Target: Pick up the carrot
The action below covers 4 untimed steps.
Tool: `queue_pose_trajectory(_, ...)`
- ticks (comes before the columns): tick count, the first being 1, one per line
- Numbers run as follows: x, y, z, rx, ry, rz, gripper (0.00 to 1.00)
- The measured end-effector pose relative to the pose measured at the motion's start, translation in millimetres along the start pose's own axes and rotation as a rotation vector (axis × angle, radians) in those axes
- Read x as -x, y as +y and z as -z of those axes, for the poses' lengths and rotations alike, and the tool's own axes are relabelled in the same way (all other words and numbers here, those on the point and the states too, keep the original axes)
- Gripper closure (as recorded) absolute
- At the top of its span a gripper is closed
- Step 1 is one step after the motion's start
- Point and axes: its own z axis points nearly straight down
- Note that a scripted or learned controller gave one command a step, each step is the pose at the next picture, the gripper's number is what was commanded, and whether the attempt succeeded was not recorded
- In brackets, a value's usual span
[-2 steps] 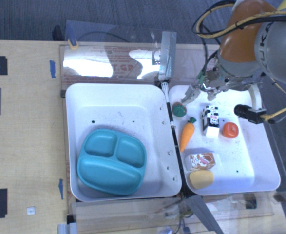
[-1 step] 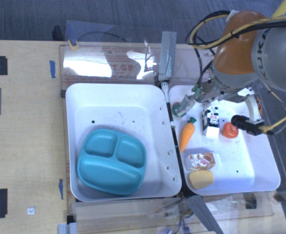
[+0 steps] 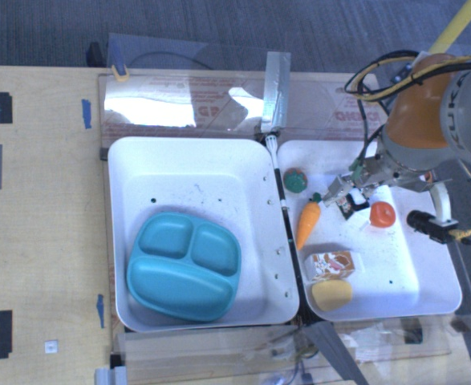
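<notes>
Nearest the camera sits a yellow food piece (image 3: 331,293), while the carrot (image 3: 307,224) lies just left of the hand (image 3: 349,196), long axis nearly upright, leaf end toward it.

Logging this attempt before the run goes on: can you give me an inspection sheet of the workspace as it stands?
Surface: two shallow white bins side by side, left bin, right bin, on a pale wooden bench.
Job's things: orange carrot with green top lies in the right bin by the divider, not between any fingers.
Clutter: blue compartment plate in the left bin; in the right bin a green ball, red tomato, small printed carton, yellow rounded food piece.
Grippers: pincer low over the right bin, right of the carrot; open or shut unclear.
Cables: yellow and black cables at the arm.
Surroundings: blue-grey floor.
</notes>
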Motion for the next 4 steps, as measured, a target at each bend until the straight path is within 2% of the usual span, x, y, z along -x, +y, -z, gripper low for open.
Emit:
queue_pose_trajectory(1,-67,42,67,0.0,0.007,-0.148,0.0)
queue_pose_trajectory(2,-36,-16,-6,0.022,-0.002,-0.192,0.0)
queue_pose_trajectory(3,-30,-15,44,0.001,0.004,-0.151,0.0)
queue_pose_trajectory(4,-21,28,-4,0.027,-0.008,0.042,0.0)
